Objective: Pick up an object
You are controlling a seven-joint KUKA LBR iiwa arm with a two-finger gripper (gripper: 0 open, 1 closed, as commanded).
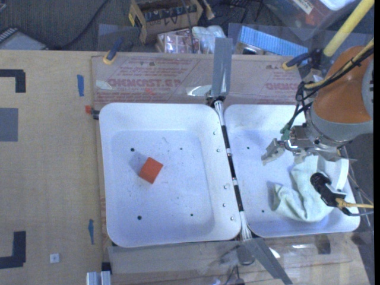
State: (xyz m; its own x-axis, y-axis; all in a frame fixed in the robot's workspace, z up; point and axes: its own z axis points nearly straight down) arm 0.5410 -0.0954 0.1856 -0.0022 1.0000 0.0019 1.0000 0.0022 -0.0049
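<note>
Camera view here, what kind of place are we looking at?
Probably a robotics lab workbench: a grey arm with a gripper over two white bins, an orange block and a white cloth as test objects, cables and boxes cluttered behind.

Orange block (151, 170) in left bin (tilted); crumpled white cloth (303, 196) right.

The pale wooden surface (47, 177) carried two white bins side by side, left bin (119, 123) touching right bin (249, 123).
</note>
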